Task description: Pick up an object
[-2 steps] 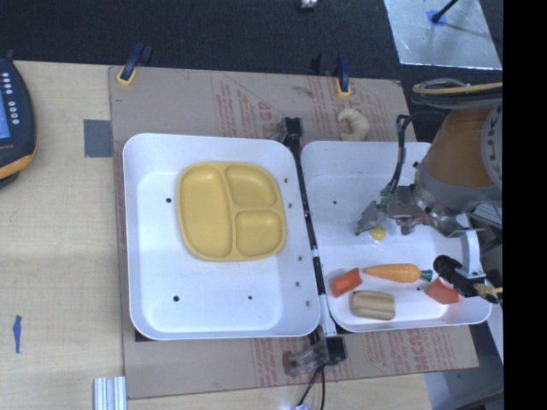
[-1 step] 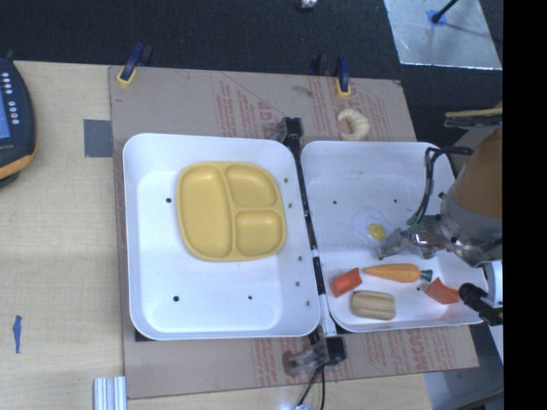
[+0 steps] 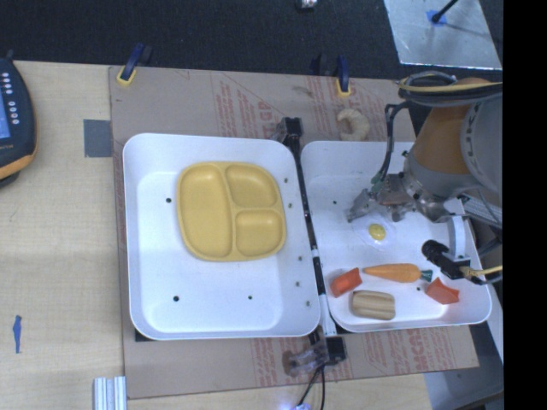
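My gripper point(image 3: 376, 213) hangs over the back half of the right bin point(image 3: 333, 169), open, with nothing between its fingers. A small yellow and white egg-like piece point(image 3: 377, 231) lies just in front of the fingertips, apart from them. Nearer the front of that bin lie an orange carrot point(image 3: 393, 272), a red wedge point(image 3: 345, 282) to its left, a tan bread roll point(image 3: 373, 304) and another red piece point(image 3: 442, 292) at the right.
A yellow divided plate point(image 3: 231, 209) rests in the left bin point(image 3: 145, 289). A pale ring-shaped thing point(image 3: 352, 123) lies on the cardboard behind the right bin. Blue clamps point(image 3: 342, 75) hold the board's far edge. A handheld pendant point(image 3: 13, 118) sits at far left.
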`<state>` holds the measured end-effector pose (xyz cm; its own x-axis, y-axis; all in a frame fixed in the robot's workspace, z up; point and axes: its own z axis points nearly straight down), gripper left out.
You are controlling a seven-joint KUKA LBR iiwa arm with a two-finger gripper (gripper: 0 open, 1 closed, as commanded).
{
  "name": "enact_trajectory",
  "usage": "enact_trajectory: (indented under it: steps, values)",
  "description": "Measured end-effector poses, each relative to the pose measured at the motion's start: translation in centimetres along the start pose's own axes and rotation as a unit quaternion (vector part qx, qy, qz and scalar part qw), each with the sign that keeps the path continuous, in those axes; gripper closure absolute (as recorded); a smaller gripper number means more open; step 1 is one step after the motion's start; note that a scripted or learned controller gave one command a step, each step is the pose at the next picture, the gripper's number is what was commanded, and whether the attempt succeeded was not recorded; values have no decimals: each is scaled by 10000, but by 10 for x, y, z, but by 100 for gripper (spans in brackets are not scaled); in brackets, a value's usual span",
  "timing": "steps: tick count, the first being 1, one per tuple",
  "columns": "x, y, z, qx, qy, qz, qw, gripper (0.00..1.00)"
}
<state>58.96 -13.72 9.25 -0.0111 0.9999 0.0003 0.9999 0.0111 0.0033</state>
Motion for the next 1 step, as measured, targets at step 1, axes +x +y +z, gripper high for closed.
enact_trajectory:
  steps: [1]
  values:
    - [-5, -32, 1, 52, 2, 38, 10000, 0]
